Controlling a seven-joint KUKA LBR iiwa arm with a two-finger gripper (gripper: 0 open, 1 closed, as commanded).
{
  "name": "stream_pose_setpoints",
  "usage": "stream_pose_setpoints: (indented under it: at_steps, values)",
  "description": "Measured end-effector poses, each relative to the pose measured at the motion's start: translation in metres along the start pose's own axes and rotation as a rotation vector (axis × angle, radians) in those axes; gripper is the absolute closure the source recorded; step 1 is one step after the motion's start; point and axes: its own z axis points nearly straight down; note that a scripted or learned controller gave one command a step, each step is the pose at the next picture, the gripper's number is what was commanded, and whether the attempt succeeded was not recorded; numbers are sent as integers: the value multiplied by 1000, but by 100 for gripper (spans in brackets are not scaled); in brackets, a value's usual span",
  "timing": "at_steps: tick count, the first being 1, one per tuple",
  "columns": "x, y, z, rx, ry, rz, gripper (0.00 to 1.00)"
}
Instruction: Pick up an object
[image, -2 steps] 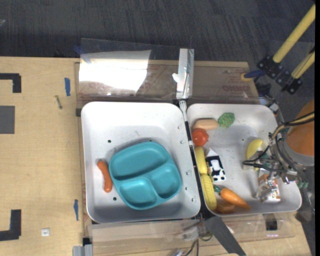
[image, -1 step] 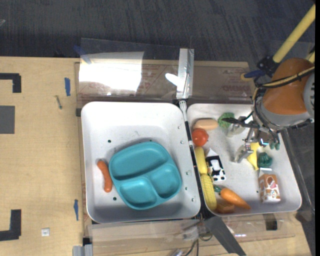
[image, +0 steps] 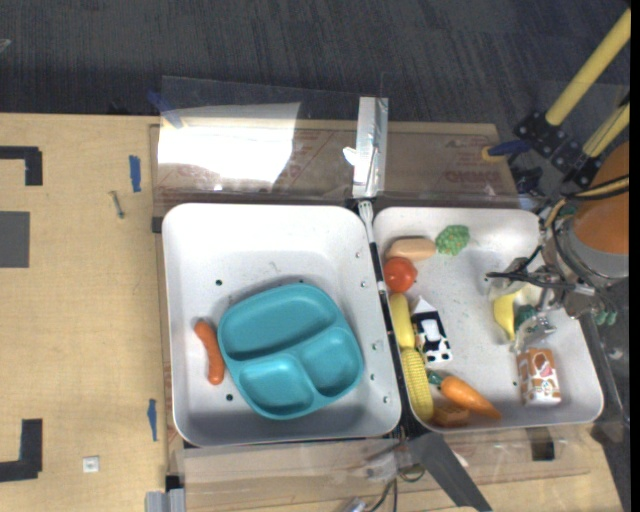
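Carrot (image: 466, 394) and carton (image: 539, 376) lay nearest in the right bin (image: 580, 405), untouched. Gripper (image: 533, 305) hovered just above the banana (image: 504, 312); fingers' state could not be told. Nothing lifted; grasp judged still to do.

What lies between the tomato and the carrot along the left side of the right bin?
In the camera view, between the tomato and the carrot lie a banana, a black-and-white toy and a corn cob.
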Motion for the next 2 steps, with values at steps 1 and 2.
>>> stream_pose_setpoints:
  at_steps: [1,2]
  values:
    - [37,30,21,3,-12,-6,0]
    - [33,30,8,7,-25,-7,100]
